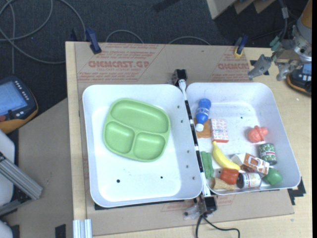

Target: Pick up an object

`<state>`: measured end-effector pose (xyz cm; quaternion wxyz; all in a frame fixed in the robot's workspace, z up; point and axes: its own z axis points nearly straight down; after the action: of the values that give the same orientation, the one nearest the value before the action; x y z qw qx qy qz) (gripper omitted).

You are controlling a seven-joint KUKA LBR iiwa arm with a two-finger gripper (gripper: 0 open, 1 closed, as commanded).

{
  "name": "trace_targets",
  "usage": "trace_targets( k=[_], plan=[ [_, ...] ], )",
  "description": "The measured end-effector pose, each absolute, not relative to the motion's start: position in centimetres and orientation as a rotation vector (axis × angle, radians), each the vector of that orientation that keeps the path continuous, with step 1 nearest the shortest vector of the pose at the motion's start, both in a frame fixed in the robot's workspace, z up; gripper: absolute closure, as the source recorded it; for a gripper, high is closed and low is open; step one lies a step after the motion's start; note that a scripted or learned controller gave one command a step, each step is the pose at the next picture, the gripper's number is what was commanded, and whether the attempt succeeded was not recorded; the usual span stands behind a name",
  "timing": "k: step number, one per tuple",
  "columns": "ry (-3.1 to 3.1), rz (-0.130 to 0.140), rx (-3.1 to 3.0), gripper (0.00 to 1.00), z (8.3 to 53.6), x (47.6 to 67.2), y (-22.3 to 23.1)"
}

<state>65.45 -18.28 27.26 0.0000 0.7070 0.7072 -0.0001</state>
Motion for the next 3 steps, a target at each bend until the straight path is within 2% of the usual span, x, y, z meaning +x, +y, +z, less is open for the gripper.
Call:
trace_targets(
  k=[1,2,3],
  plan=[
    [2.226,-0.003,2.223,0.00,9.7,63.6,-13.5],
    [2.216,0.003,2.217,0.00,20.3,66.8,-19.1],
    [2.230,0.001,2.226,0.00,9.7,66.6,-21.6]
  ],
)
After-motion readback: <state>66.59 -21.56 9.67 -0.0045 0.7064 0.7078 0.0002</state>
